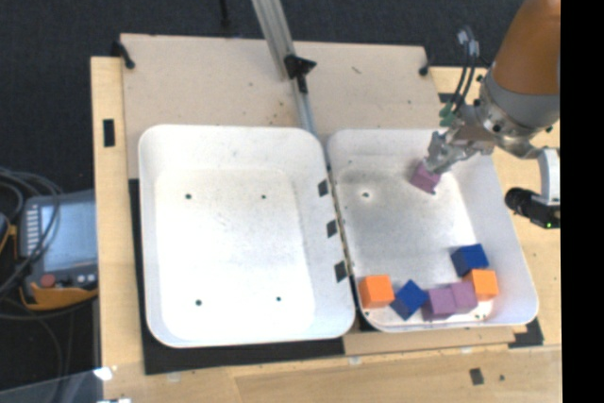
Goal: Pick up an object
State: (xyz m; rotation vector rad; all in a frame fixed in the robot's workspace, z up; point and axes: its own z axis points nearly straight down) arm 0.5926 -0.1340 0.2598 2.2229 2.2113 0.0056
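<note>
Fingers (pixel 437 156) look clamped on the purple block (pixel 424 177); I judge it grasped, lift-off from the right bin (pixel 514 250) unconfirmed.

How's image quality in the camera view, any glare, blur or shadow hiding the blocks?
Camera view: even lighting, soft overall focus. The right bin floor looks grey and scuffed, no hard glare. The purple block at the gripper is slightly blurred, so its edges are soft. The blocks along the near wall, such as the orange block, read clearly.

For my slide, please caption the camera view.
Gripper at a purple block in the right bin, other blocks below.
</note>
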